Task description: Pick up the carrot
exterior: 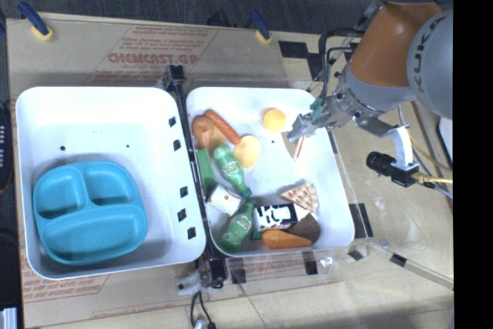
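Camera view: looking down on both bins, arm in from the right.
Carrot (pixel 287 239): lying flat at the near edge of the right bin (pixel 333 166), bottom corner, tip pointing toward the middle. Untouched, imo.
Carrot's neighbours: brown chunk (pixel 306 228) touching its top side, black-and-white pack (pixel 275 216) just behind, green bottle (pixel 239 226) beside its tip. Crowded spot, so a grab from above looks tight.
Rest of right bin: pizza slice (pixel 301 197), second green bottle (pixel 231 169), pale yellow piece (pixel 247 152), yellow ball (pixel 273 119), sausage-like piece (pixel 221 125) on a brown roll (pixel 202 132) by the divider.
Gripper (pixel 299 136): hanging over the bin's far right side, near the yellow ball, well apart from the carrot. Fingers point down close together w/ something thin and reddish between them; can't tell if it's held or just part of the tool.
Why there: prob. a reach that landed off target; needs to come toward the near edge.
Left bin (pixel 31 108): one blue divided tray (pixel 88 210), compartments bare.
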Controlling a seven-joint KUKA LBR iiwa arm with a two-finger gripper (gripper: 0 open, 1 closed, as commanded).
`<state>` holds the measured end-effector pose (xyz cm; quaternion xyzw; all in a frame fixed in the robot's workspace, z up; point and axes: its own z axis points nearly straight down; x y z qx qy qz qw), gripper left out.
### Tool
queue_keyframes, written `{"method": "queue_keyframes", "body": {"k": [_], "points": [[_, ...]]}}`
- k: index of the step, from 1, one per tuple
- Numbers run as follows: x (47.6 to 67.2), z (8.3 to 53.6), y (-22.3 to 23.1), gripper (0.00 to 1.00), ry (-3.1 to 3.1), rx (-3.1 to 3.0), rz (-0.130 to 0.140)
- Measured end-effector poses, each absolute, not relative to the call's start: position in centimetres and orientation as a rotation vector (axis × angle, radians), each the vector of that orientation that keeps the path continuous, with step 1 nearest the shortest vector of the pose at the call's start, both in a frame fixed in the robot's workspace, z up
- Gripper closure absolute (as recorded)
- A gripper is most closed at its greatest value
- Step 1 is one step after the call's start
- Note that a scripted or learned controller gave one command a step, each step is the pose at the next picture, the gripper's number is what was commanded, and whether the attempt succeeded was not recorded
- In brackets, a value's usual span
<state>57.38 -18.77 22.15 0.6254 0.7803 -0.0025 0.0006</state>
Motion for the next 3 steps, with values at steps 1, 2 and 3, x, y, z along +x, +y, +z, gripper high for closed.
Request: {"method": "queue_keyframes", "body": {"k": [1,2,3], "points": [[55.7,14.4,-20.9,1.00,2.691,1.638,-0.008],[55.7,12.8,-16.5,1.00,2.690,1.551,0.010],[51.0,12.1,-16.1,1.00,2.613,1.582,0.035]]}}
